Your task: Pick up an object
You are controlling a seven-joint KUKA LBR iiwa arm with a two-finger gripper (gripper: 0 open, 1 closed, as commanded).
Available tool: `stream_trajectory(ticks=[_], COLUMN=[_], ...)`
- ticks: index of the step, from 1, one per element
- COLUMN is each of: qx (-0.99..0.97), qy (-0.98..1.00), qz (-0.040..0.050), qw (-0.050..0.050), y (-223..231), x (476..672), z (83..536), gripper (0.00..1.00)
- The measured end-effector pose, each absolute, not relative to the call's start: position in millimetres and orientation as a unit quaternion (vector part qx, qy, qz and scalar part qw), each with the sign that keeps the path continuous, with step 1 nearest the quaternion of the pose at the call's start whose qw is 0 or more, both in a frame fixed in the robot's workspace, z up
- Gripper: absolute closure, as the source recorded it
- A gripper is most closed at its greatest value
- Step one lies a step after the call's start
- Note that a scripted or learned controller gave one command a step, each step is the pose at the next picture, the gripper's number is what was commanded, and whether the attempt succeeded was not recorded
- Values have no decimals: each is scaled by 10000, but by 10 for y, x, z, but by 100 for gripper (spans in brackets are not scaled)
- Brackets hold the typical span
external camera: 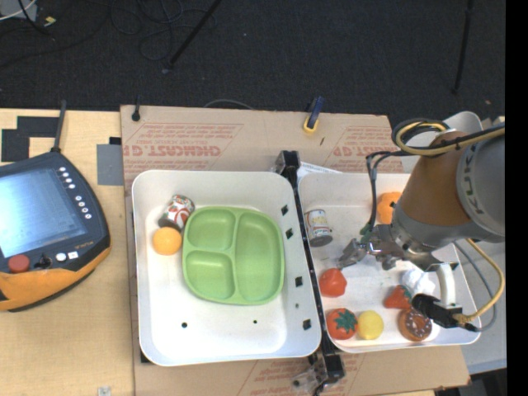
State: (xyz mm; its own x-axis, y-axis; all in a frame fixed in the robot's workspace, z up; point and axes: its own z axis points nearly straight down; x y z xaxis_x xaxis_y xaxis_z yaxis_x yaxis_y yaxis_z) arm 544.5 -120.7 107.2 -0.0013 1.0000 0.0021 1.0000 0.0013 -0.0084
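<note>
Looking down at a slant on 2 shallow white bins set side by side on a cardboard-covered bench. Left bin [157, 320] holds 3 things: 1 green divided plate [233, 255] w/ 3 compartments, 1 orange ball [167, 241] touching the plate's left edge, and 1 small red-and-white can [176, 211] lying just above the ball. Right bin [346, 190] holds 1 small grey tin [318, 226] standing near its left wall, 1 red tomato-like item [332, 282], 1 strawberry [341, 322], 1 yellow lemon-like item [371, 326], 1 brown doughnut-like disc [415, 325], 1 small red piece [396, 297] and 1 orange fruit [385, 207] partly hidden behind the arm. KUKA arm [450, 198] enters from the right, orange band above the wrist, over the right bin. Gripper [360, 252] hangs low in mid-bin, fingers pointing left; how far they are spread cannot be told at this res., and nothing is seen between them. Rel. to the gripper: tomato-like item lies just below and left, apart from it; grey tin is near, up and left; strawberry and lemon-like item sit further below, near the front wall. Outside the bins: 1 teach pendant [45, 221] w/ screen at far left, 1 yellow-and-blue clamp [313, 115] on the cardboard's rear edge.
</note>
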Motion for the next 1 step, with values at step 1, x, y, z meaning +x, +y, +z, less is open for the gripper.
stream_trajectory(ticks=[1], qx=[-7069], qy=[-7073], qz=[15], qw=[28], y=[-1186], x=[5439], z=[860], gripper=[0])
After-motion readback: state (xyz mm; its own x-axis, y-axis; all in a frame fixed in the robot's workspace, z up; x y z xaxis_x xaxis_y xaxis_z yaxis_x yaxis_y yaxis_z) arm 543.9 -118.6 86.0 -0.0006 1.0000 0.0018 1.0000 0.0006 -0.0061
